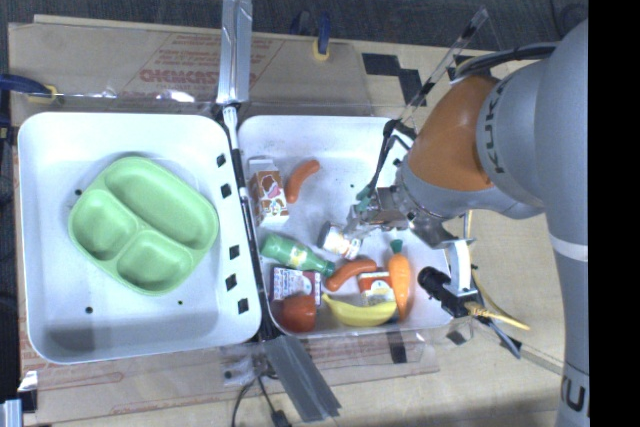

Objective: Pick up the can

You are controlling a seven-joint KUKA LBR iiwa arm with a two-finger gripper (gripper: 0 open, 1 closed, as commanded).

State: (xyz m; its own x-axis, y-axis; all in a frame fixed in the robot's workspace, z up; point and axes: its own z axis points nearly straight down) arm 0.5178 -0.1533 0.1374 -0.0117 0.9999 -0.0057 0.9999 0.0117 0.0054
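Note:
A small white cylinder that looks like the can (340, 241) lies on its side in the middle of the right bin (330, 137). My gripper (364, 214) hangs low over the bin just up and to the right of it, close to its end. The grey arm with its orange band (455, 150) reaches in from the right and hides the bin's right side. Nothing shows between the fingers.
Around the can lie a green bottle (295, 253), a red sausage (350, 273), a carrot (399, 280), a banana (362, 312), a tomato (298, 313), a brown carton (268, 193) and an orange sausage (302, 177). The left bin holds a green divided plate (145, 223).

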